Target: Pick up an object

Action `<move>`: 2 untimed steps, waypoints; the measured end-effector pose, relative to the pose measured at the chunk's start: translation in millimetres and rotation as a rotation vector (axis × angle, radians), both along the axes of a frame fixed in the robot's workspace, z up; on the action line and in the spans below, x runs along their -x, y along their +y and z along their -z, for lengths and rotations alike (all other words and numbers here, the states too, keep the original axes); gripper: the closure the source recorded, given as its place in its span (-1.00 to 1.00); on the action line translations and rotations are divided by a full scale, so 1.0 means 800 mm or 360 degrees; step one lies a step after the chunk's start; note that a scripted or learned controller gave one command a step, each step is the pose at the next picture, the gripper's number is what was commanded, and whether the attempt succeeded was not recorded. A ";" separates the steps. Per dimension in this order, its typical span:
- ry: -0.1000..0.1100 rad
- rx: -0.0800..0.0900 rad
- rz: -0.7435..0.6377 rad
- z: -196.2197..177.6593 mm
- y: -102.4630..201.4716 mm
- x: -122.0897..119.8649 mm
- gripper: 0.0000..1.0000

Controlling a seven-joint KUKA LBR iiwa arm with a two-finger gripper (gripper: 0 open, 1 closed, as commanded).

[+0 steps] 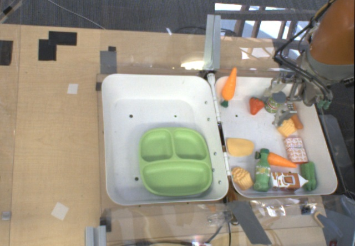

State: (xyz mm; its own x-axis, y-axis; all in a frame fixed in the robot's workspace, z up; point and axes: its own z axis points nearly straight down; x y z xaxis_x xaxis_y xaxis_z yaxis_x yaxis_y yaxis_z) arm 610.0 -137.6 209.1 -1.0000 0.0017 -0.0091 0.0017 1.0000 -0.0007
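On the left half of the wooden bench (50, 145) sits the left shallow white plastic bin (127, 95), and a green three-compartment plastic tray (176, 161) lies flat in its near part. Just right of the divider, the right shallow white bin (244, 123) holds the small items: an orange toy carrot (229, 84) leans at the far left corner, a pale yellow rounded wedge (240, 146) lies lower down, and a tan ridged pastry piece (242, 177) rests near the front rim. Beside that stand a green bottle (262, 175), a second orange carrot with a green top (279, 159) and a brown-and-white carton (287, 181), with a dark green vegetable (309, 175) at the front right and a pink-and-white printed packet (295, 148) above it. A red toy pepper (255, 106) lies near the bin's middle. From the right, the grey arm with its orange band (334, 34) bends down over the far right of this bin, and the metal gripper (281, 107) hangs low just right of the pepper, directly above a yellow ridged block (287, 126). Whether its claw is spread or closed, or grips anything, cannot be told.
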 end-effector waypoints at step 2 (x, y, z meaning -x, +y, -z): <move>-0.0005 0.0001 -0.0011 0.148 0.017 0.069 -1.00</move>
